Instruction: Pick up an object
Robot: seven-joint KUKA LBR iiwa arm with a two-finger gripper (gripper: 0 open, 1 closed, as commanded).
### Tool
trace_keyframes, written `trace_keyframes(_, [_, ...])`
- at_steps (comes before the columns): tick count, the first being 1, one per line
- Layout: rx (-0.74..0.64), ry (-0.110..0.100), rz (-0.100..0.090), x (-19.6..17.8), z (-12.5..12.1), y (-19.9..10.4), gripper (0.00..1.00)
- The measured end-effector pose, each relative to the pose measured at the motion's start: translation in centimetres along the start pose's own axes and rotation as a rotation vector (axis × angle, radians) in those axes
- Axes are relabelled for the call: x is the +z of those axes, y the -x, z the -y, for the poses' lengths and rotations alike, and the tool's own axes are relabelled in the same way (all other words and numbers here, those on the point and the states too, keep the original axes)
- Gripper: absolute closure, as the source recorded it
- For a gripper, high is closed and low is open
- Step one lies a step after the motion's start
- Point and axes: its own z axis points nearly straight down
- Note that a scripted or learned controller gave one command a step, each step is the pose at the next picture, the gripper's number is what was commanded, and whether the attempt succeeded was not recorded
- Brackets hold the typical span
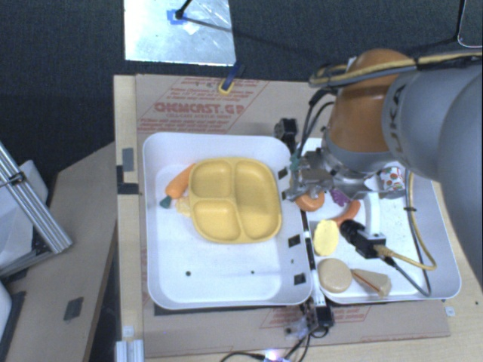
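Camera view: two white bins sit side by side on a cardboard sheet (200, 102).

The left bin (219, 271) holds a yellow plate (230, 200) with three compartments, lying flat around mid-bin. A carrot (179, 181) touches the plate's upper-left edge, with its green tip pointing down-left. Its inner end may be tucked under the rim, hard to say.

The arm (423, 119) comes in from the right and covers the top half of the right bin (424, 256), orange band above the wrist. The gripper (305, 181) is low at that bin's upper-left corner, just beside the wall shared by the bins. Jaw state: cannot tell, the wrist body hides it. Nothing is visibly gripped.

An orange piece (309, 201) lies right below the gripper, touching or nearly touching it, near the bin's left wall. A purple bit (337, 197) is just right of the orange piece. A reddish sausage (349, 210) is below the purple bit, tilted. A yellow oval (327, 237) lies near the left wall, below the orange piece and apart from it. A tan round (335, 274) is at the lower-left corner, just beside a pale wedge (372, 281) on its right. A small patterned thing (391, 178) peeks out under the arm, well right of the gripper.

Beyond the cardboard, a shiny metal sheet (179, 21) lies on the dark floor.
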Motion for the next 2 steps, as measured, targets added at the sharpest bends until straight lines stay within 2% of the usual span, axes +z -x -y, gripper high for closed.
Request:
trace_keyframes(1, [0.007, 0.000, 0.002, -1.3, -0.7, 1.0, 1.00])
trace_keyframes(2, [0.005, -0.003, 0.002, 0.1, -0.3, 0.0, 1.00])
